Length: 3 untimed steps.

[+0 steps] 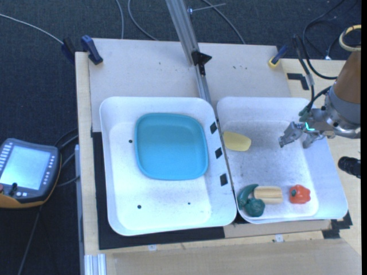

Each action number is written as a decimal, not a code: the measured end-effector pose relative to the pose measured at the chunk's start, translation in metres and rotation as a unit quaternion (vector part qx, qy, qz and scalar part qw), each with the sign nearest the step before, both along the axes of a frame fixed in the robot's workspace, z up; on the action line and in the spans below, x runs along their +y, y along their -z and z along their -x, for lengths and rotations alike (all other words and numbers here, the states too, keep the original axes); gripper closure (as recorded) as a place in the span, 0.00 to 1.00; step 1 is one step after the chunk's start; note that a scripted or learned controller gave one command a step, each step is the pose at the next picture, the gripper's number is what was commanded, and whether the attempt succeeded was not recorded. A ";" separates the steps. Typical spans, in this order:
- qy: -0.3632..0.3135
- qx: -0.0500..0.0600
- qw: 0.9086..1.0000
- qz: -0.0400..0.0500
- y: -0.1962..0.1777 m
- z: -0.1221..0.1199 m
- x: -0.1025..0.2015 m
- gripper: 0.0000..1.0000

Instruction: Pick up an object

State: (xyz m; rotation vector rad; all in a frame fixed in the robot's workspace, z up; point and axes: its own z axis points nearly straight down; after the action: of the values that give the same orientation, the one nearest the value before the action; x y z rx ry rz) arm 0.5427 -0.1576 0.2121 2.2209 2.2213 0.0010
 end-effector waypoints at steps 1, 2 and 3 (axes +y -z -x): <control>0.000 0.000 1.000 0.000 0.000 0.000 0.000 0.00; 0.000 0.002 1.000 0.000 0.044 0.002 -0.006 0.00; 0.000 0.002 1.000 0.000 0.094 0.003 0.004 0.00</control>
State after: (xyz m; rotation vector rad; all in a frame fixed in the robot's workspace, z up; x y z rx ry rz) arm 0.5401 -0.1536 0.1177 2.2232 2.2247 -0.0033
